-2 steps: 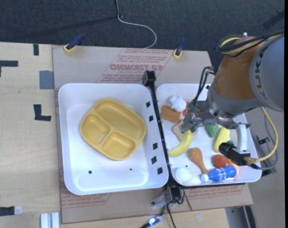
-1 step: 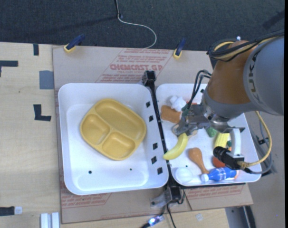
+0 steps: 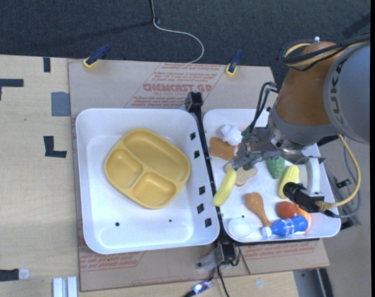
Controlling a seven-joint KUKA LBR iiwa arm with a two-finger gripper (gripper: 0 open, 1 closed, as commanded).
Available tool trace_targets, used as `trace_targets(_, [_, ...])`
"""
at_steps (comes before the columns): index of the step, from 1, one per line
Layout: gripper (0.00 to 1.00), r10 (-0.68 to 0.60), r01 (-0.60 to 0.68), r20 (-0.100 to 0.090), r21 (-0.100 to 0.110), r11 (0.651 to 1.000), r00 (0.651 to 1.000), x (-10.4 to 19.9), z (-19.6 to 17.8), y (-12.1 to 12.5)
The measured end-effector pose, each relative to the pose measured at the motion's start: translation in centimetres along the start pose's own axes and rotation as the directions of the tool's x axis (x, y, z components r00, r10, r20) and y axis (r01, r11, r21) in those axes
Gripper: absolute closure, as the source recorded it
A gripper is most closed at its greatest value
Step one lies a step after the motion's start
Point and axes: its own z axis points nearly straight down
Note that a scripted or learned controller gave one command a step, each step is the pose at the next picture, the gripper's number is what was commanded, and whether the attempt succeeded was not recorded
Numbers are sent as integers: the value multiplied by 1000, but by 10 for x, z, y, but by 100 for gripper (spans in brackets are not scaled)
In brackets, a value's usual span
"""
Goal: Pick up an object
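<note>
The right bin [image 3: 327, 228] holds several toy foods: a yellow banana [image 3: 224, 187], an orange-brown piece [image 3: 222, 148], a white cauliflower-like piece [image 3: 229, 133], a tan piece [image 3: 245, 176], a drumstick [image 3: 258, 206], a green piece [image 3: 275, 166], a yellow corn-like piece [image 3: 289, 177], a red piece [image 3: 286, 210], a white egg [image 3: 239, 228] and a blue bottle [image 3: 289, 227]. My gripper [image 3: 248, 158] hangs low over the bin's upper middle, just above the tan piece and beside the banana's top end. I see nothing clearly held between its fingers.
The left bin [image 3: 88, 184] holds a yellow three-compartment plate [image 3: 147, 167]. A black divider [image 3: 203, 159] runs between the bins. The arm's grey and orange body [image 3: 311, 98] overhangs the right bin's far right corner. Cables [image 3: 345, 190] loop at the right.
</note>
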Motion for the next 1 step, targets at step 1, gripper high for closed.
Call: trace_targets(1, [100, 0, 0, -1, 2, 1000, 1000, 3, 1, 0])
